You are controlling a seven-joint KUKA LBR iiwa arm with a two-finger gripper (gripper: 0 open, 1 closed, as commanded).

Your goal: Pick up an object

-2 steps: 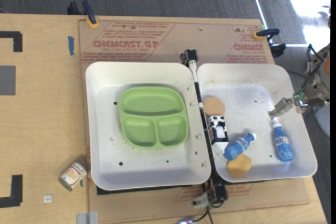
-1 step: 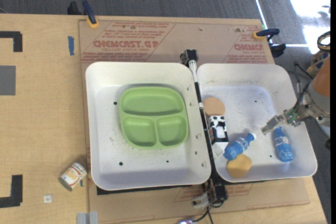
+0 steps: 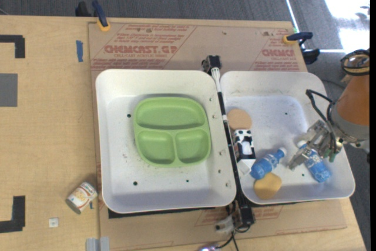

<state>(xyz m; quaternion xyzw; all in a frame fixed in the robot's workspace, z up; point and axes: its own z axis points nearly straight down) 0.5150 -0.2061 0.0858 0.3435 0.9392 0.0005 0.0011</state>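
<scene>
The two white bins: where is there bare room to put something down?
The right bin has bare floor along its far side, beyond the brown disc. Its near side is crowded: two blue bottles, a yellow lump, and the hand. The left bin offers narrow strips around the green plate.

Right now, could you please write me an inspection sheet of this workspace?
Surface: two white bins on cardboard over a wooden bench.
Job's things: right bin holds blue bottle, second blue bottle, yellow piece, tan disc, black-and-white item.
Clutter: green divided plate in left bin; small carton on bench.
Grippers: gripper low in right bin, beside second bottle.
Cables: black cable at arm.
Surroundings: clamps, grey carpet.
</scene>
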